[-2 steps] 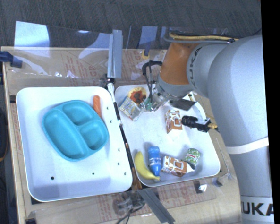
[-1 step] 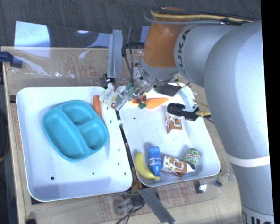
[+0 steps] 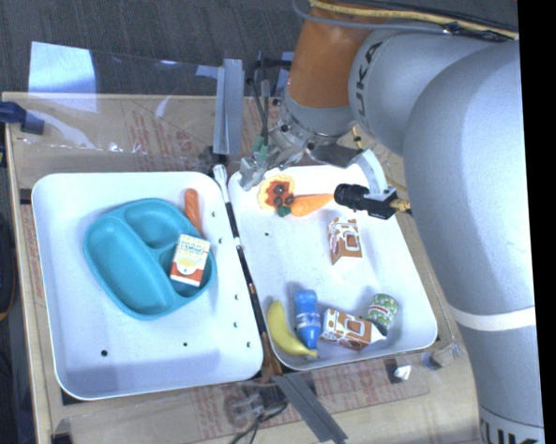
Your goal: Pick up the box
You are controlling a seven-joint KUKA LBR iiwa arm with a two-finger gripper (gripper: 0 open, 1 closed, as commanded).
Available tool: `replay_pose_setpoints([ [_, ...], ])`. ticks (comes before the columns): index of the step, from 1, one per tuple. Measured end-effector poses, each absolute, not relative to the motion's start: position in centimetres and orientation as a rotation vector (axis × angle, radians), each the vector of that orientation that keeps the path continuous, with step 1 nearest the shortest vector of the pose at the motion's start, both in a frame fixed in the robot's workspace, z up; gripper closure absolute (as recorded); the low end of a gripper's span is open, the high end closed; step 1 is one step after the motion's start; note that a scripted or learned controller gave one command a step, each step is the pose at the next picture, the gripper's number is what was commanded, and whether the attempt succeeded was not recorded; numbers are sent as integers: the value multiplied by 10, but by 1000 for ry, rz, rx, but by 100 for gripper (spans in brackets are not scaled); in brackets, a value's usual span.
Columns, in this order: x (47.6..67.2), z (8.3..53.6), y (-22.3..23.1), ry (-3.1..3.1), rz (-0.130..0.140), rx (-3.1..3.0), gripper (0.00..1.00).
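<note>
Box (image 3: 190, 260), orange and white, lies on the right edge of blue divided plate (image 3: 135, 258) in left bin (image 3: 80, 360). Claw (image 3: 256, 166) sits at far-left corner of right bin (image 3: 404, 284), well apart from box; grip state cannot be told. Carrot (image 3: 310, 204) just right of claw.

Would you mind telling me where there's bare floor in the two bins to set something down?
Left bin: bare along the near edge, below the blue plate. Right bin: a patch mid-floor between the carton and the banana. Its near edge and far end, by the carrot, are crowded.
</note>
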State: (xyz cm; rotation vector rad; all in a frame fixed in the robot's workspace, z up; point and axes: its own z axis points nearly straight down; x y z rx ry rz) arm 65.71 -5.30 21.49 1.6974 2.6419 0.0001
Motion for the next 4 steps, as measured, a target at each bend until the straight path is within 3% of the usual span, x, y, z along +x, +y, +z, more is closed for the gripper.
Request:
replay_pose_setpoints([
  [1, 657, 215, -53, 2643, 0, 1697, 0],
  [2, 637, 156, -73, 2780, 38, 1403, 0],
  [3, 628, 153, -75, 2786, 59, 1361, 0],
  [4, 633, 147, -73, 2892, 65, 1109, 0],
])
